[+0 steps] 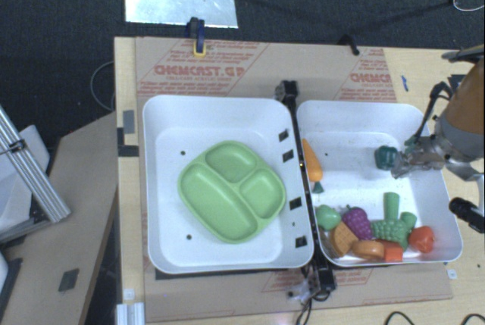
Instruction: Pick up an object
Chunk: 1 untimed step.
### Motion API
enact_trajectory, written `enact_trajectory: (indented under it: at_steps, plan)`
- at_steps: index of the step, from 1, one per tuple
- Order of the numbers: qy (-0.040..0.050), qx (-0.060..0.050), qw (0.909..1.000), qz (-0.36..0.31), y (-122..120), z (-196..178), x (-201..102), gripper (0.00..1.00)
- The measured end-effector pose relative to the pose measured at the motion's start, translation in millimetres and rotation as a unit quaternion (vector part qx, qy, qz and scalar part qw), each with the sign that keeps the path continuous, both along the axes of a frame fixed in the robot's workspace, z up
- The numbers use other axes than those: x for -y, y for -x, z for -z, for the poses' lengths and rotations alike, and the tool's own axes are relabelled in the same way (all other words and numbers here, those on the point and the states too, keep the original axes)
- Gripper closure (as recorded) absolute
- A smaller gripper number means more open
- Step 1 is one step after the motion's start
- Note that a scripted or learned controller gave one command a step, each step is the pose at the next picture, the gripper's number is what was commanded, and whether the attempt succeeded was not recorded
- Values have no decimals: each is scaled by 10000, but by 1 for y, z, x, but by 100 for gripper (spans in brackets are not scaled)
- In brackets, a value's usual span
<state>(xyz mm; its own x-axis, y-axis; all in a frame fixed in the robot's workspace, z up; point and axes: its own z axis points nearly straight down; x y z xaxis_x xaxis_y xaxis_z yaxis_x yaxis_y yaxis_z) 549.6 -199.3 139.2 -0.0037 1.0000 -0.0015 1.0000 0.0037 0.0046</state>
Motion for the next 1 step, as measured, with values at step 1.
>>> enact_trajectory:
  at_steps: [1]
  plan:
    - [1, -1, 10000, -4, 5, -61, 2, 100]
